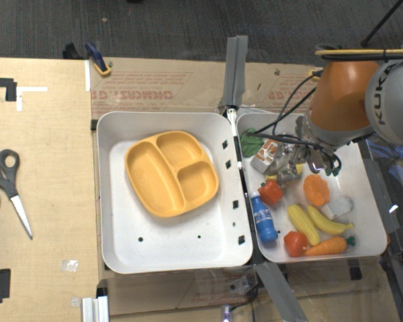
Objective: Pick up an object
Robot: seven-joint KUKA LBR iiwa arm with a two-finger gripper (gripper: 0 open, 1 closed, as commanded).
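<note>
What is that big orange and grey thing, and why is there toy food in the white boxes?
That orange and grey thing is a robot arm. It reaches in from the right, and the camera looks down on it from above the bench. At the arm's end is its gripper, a hand with two fingers, hanging low over the right bin. It is too tangled with cables to tell whether it holds anything.

In the right bin lie toy foods: a banana, corn, a carrot, two tomatoes, one at, an orange piece, and a blue bottle.

The left bin holds a yellow divided plate. Scissors lie on the bench to the left.

The robot's job is to pick something up.
</note>
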